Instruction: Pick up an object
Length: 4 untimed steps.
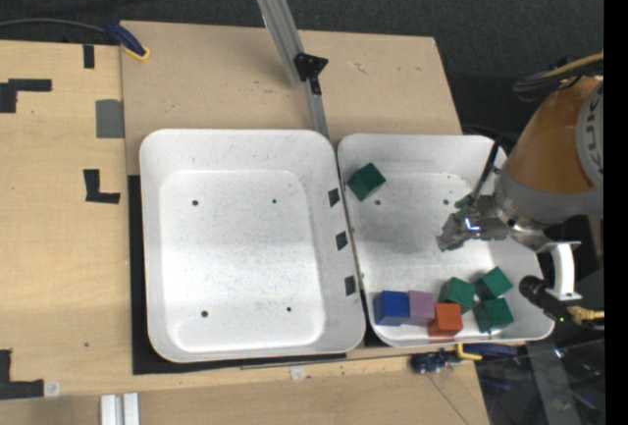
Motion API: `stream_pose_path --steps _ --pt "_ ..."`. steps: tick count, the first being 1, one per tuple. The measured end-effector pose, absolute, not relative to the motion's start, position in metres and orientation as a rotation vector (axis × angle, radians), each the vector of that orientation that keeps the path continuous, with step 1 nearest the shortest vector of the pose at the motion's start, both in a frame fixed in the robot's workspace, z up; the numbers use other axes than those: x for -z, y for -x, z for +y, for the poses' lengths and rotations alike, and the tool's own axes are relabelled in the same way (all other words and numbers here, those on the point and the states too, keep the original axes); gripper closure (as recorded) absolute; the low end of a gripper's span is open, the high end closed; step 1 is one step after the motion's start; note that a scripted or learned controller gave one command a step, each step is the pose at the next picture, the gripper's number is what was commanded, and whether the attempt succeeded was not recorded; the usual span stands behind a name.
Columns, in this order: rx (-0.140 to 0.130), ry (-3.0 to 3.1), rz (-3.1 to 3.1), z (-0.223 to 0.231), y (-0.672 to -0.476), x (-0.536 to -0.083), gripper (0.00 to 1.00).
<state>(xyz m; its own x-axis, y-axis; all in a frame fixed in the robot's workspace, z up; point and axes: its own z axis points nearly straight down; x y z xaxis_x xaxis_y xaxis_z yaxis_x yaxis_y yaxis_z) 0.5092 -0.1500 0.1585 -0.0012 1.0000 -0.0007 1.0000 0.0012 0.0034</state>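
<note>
**Gripper low over the right bin, blocks clustered along its near edge**

Camera view: the arm [559, 158], grey with an orange band, reaches in from 3 o'clock and hangs its gripper [457, 232] over the right bin [412, 158], toward that bin's 3 o'clock side. Whether the pincer is open or closed I cannot tell; the tips are a dark blur against the white floor, and no block shows between them. One green block [366, 181] sits apart at the bin's 10 o'clock. Down at 5 to 6 o'clock lies the cluster: a blue block [392, 306] touching a purple block [421, 306], an orange block [447, 317] just beside it, and three green blocks [476, 298] packed around them. The left bin [235, 246] lies at 9 o'clock of the right one.
</note>
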Motion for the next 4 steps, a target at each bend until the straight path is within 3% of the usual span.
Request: stream_pose_path --steps 2,4 --pt "-0.003 -2.217 2.221 -0.146 -0.518 -0.264 1.0" --pt "0.002 -2.217 2.231 -0.049 -0.538 -0.241 1.0"
